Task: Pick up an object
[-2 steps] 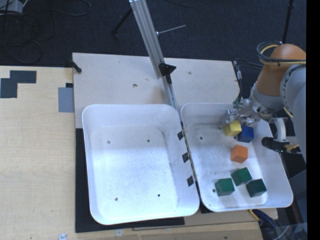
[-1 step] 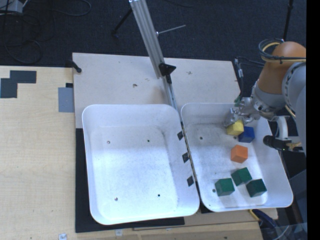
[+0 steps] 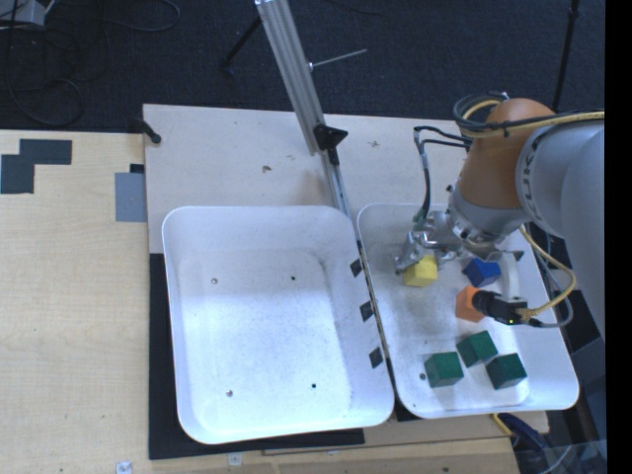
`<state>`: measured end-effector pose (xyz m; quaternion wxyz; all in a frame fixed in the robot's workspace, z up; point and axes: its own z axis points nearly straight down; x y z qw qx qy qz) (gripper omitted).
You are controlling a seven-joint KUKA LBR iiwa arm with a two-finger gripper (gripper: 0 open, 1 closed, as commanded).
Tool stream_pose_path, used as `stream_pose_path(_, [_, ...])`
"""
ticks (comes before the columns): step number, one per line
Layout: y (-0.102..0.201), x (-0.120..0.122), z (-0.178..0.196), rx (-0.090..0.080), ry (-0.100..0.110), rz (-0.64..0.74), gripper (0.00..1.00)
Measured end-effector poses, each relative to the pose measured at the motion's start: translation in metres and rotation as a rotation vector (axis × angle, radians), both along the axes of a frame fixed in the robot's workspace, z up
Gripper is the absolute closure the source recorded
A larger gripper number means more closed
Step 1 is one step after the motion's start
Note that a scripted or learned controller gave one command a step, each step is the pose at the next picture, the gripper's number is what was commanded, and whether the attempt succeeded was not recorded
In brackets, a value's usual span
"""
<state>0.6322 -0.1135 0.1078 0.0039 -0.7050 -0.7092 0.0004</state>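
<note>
My gripper [image 3: 425, 253] is low over the upper part of the right bin [image 3: 553, 395]. A yellow block [image 3: 422, 274] lies directly under its tip, touching or nearly touching it. Just right of the gripper is a blue block [image 3: 483, 271], partly hidden by the wrist. An orange block [image 3: 470, 303] sits below the blue one. Three green blocks lie toward the bin's front: one [image 3: 443, 368] at the left, one [image 3: 478, 347] in the middle and one [image 3: 507, 370] at the right.
The left bin [image 3: 188, 235] stands beside the right one, with black clips along the shared edge. A slanted aluminium bar [image 3: 296, 77] rises behind the bins. Cables [image 3: 548, 309] hang from the arm over the right bin's right rim.
</note>
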Motion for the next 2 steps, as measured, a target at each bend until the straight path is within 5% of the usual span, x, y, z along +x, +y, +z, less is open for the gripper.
stream_pose_path(1, [0.089,0.005,0.087,-0.002,-0.010,0.002,1.00])
stream_pose_path(2, [0.201,-0.019,0.082,-0.002,0.001,0.001,1.00])
